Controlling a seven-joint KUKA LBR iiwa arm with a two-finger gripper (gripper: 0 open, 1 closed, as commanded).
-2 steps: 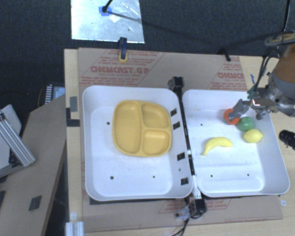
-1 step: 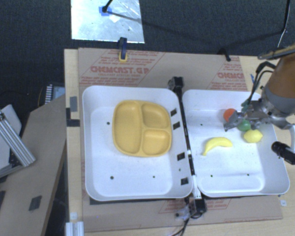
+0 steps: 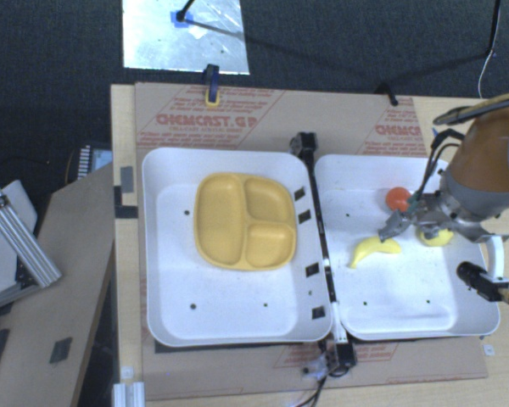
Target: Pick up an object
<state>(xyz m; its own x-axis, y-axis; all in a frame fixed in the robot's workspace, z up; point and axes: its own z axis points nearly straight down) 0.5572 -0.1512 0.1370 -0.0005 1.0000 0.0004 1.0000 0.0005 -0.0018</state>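
Observation:
In the right bin [image 3: 407,312] lie a yellow banana [image 3: 371,251], a small orange-red ball [image 3: 398,198] and a small yellow piece [image 3: 439,237]. My gripper [image 3: 410,220] hangs low over that bin, between the ball and the banana, with its tip just above the banana's right end. The small yellow piece is partly hidden under the wrist. Nothing is visibly held. The grey arm with its orange band [image 3: 490,147] comes in from the right.
The left bin [image 3: 165,303] holds a yellow divided plate [image 3: 243,220]. A black divider strip [image 3: 316,236] runs between the bins. A black part [image 3: 479,280] juts over the right bin's right rim, below the wrist.

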